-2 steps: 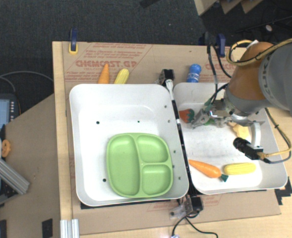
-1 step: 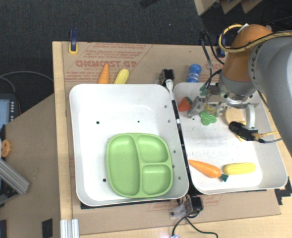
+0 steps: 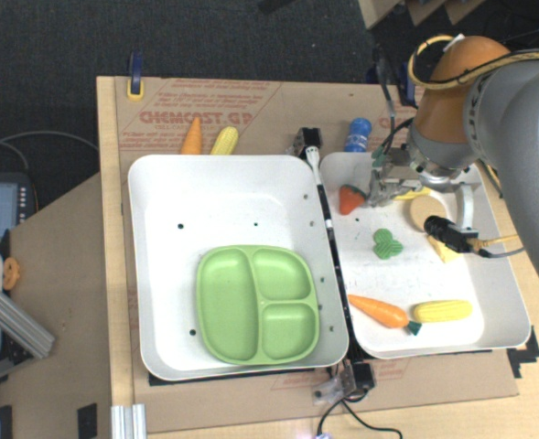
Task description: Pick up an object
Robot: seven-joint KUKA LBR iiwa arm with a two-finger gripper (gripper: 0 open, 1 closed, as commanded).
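Observation:
My gripper (image 3: 385,187) hangs low over the far end of the right bin (image 3: 498,323), below the grey arm and its orange band. A red piece of toy food (image 3: 350,199) lies just left of the gripper, close to the bin's left wall. A green broccoli-like toy (image 3: 386,243) sits a little nearer to the camera. An orange carrot (image 3: 377,310) and a yellow corn cob (image 3: 443,311) lie along the near side of the bin. A pale yellow round piece (image 3: 427,212) rests right of the gripper, partly under the arm.
The left bin (image 3: 159,199) holds a green divided plate (image 3: 256,303). On the bench behind the bins lie a second carrot (image 3: 190,138), a second corn cob (image 3: 224,140), a black part (image 3: 307,141) and a blue bottle (image 3: 359,135). Cables trail by the wrist.

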